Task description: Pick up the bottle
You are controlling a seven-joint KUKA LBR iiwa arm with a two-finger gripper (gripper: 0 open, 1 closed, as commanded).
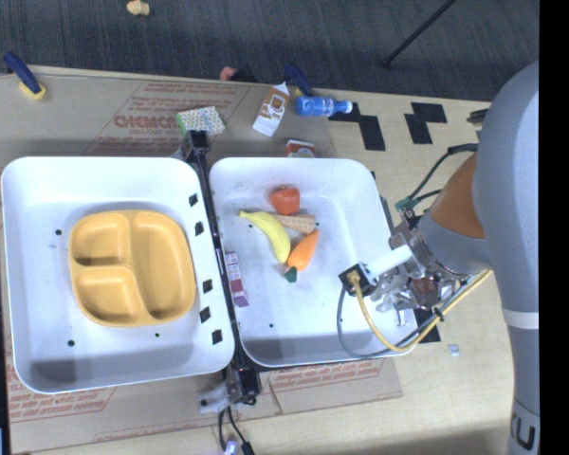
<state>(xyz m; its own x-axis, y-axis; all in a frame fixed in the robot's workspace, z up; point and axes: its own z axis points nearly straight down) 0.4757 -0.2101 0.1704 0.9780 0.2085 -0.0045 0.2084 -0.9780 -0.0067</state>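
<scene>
In the camera view, the bottle (pixel 321 106) is lying on its side on the bench (pixel 427 368), near the far edge, outside both bins and just beyond the far rim of the right bin (pixel 266 335). It is blue with a pale cap end; any label on it is too small to read. Beside it a small carton (pixel 271 109) is sitting, its print also unreadable.

The tool (pixel 398 292) is hanging over the near right corner of the right bin, cables looping under it, well apart from the bottle. Nothing is sitting in it, and whether it is wide or narrow I cannot tell from this angle.

By my judgement the task is not yet under way in any visible sense: the bottle is resting untouched, and the whole of the reach, the closing and the lift is still waiting to be done.

Inside the right bin a tomato (pixel 285 199), a banana (pixel 270 232) and a carrot (pixel 302 252) are lying together near the middle. The left bin (pixel 24 273) is holding a yellow tray (pixel 131 265).

Red printing is showing on the cardboard (pixel 123 121) under the bins, at the far left, but it is too faint to read with any confidence.
</scene>
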